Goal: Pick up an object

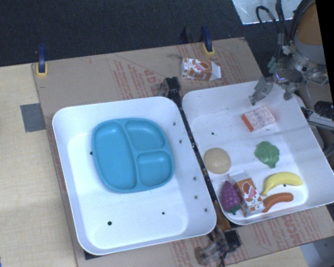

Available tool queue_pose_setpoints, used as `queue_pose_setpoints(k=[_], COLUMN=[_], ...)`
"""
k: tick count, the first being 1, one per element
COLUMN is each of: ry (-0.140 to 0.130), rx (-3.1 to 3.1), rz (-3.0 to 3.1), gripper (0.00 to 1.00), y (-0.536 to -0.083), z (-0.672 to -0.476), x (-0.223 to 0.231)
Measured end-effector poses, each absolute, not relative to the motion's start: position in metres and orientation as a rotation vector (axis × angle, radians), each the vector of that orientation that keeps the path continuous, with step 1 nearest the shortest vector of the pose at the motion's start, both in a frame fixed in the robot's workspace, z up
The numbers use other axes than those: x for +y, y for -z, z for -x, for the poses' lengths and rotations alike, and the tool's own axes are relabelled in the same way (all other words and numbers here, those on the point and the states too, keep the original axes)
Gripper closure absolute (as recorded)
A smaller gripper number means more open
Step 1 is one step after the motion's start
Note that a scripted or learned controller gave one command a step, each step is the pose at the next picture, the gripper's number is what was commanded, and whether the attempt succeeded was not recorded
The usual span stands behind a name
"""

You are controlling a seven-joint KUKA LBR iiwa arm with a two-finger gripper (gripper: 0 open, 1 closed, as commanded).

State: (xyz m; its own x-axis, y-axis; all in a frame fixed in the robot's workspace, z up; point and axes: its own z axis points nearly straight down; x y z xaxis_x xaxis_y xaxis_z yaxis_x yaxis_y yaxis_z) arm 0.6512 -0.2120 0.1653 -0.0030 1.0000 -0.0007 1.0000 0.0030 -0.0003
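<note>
Blue plastic fills the left bin (72, 178): a three-compartment plate (133, 153) lying flat in the left half of the frame, and nothing there concerns my coming move. On the cardboard-covered tabletop (112, 75) above the gap between the bins lies a small crinkled snack packet (200, 69), outside both.

Moving right into the right bin (213, 105), I see a round tan bun (217, 160) near the bin's left wall, and below it a purple bunch of grapes (230, 196) touching a small printed carton (248, 194). Further right sit a green broccoli piece (267, 154), a yellow banana (282, 181) and a red sausage (276, 200) just under it, crowded toward the lower right corner.

The thing nearest me, and my likely target, is the orange-red box (258, 119) in the upper middle of the right bin. It lies flat, a small rectangle with a pale edge, its long axis running roughly left to right with a slight tilt, and it stands clear of the other items.

My tool (272, 88) hangs at the upper right of the frame, over the bin's upper right part. Its fingers look spread and released, with nothing between them. The box lies just down and to the left of the tool in the picture, so I judge the move to be a short shift that way and a descent, with the fingers closing across the box's short side.
</note>
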Motion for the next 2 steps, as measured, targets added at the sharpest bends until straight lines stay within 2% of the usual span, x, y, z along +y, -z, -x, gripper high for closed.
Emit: queue_pose_setpoints(k=[1, 2], ry=[0.006, 0.001], rx=[2.229, 2.227], rz=[-2.217, -2.213], gripper=[0.00, 0.00], y=[-0.118, -0.095], z=[-0.635, -0.657], x=[-0.189, -0.199])
